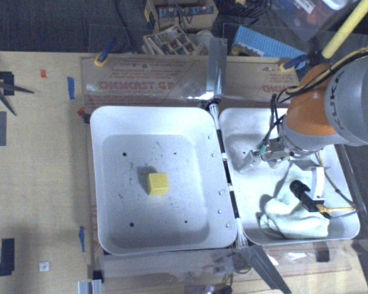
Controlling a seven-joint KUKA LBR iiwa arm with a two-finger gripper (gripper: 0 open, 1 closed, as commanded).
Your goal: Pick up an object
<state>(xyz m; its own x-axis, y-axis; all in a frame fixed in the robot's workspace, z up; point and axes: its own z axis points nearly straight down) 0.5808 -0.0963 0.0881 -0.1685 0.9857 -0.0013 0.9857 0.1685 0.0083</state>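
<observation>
Arm: the grey arm (356,100) comes in from the right and hangs over the right bin (239,122), orange band up by the wrist
Gripper: the gripper (251,160) sits low on the left side of the right bin, close to the wall it shares with the other bin; from where I stand I can't tell whether it's open or closed, and I see nothing caught in it
Right bin holds: a crumpled white cloth (297,224), or something very like cloth, bunched in the front corner, near the gripper but apart from it
Left bin holds: one small yellow block (158,183) lying about the middle of the left bin (110,127), well apart from the gripper and across the dividing wall
Step in hand: I'd call this the reach, since the tool is down in a bin but nothing is lifted and the pick is not yet made
How far along: early by my reckoning; both things lie on the floors of their bins
Next move calls for: choosing a target first; for the cloth, a short shift toward the front corner and a pinch on a raised fold; for the block, a lift over the wall, then a straight descent that centres the gripper on it
What could go wrong: soft cloth may slip out or drag, and the small block could be nudged aside
</observation>
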